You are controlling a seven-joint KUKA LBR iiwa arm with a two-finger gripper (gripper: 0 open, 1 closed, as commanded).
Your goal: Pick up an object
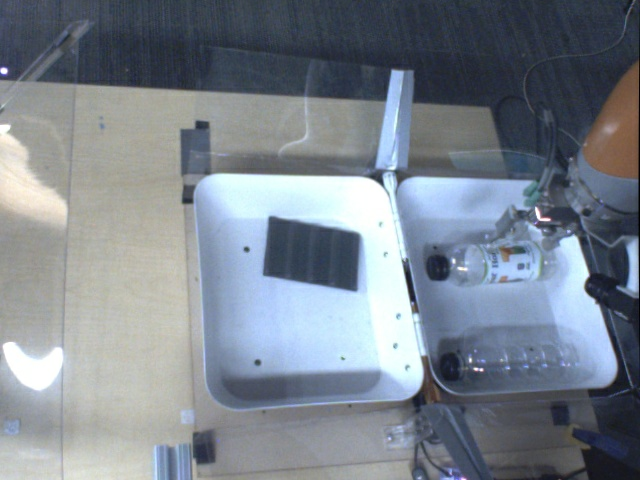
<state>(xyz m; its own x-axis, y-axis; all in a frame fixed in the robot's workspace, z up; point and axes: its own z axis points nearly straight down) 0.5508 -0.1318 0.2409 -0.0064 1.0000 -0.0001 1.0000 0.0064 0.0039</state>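
Two clear plastic bottles with black caps lie on their sides in the right bin (430,203). The upper bottle (485,265) carries a white and orange label. The lower bottle (510,360) is ribbed and rests near the bin's front wall. A dark grey ribbed pad (311,253) lies flat in the left bin (300,368). My gripper (530,225) hangs at the right bin's far right, just above the labelled bottle's base end. Nothing shows between its fingers.
A clear upright divider (397,118) stands behind the seam between the bins. Cables and dark hardware sit past the right bin's right edge (610,293). The wooden bench top (100,268) stretches to the left of the bins.
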